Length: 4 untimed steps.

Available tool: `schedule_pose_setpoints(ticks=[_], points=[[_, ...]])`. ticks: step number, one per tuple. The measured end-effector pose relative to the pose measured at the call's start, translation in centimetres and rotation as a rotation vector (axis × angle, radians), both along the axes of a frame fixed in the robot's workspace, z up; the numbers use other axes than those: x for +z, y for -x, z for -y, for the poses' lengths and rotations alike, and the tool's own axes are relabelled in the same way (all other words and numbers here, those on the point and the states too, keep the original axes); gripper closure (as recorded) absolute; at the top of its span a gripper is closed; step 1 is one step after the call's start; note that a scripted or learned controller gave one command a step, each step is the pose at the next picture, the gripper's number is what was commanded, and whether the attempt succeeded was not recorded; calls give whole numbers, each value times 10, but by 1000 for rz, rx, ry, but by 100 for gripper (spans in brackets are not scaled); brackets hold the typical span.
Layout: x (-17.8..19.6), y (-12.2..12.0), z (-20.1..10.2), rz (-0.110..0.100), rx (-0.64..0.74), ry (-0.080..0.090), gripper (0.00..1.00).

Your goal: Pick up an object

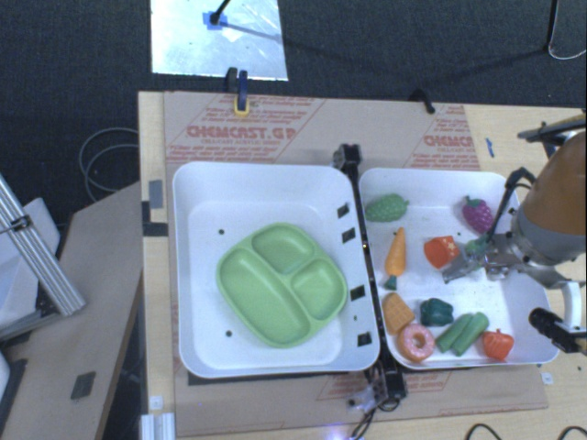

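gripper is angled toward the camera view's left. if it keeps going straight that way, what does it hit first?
Most likely the red pepper: it lies just left of the gripper in the right bin. Gripper height is unclear, so it could pass over.

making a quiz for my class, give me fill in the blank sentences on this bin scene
1. The green divided plate lies in the ____ bin.
2. The plate has ____ compartments.
3. The pink donut lies near the right bin's ____ edge.
4. The carrot is coloured ____.

Missing words: left; three; front; orange

Robot lab, bench (303, 122), twin bins (266, 186)
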<state>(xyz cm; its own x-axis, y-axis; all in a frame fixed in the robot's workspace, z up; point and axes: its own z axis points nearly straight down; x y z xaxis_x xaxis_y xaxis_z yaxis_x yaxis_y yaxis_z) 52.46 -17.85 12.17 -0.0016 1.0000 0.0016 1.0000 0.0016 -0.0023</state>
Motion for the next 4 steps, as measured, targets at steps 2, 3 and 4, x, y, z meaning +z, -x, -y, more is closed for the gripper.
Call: schedule_pose_setpoints(ticks=[2,3,4], points=[[-27,-1,0,5,0,2,100],[34,-2,9,9,0,4,100],[94,-1,1,9,3,4,100]])
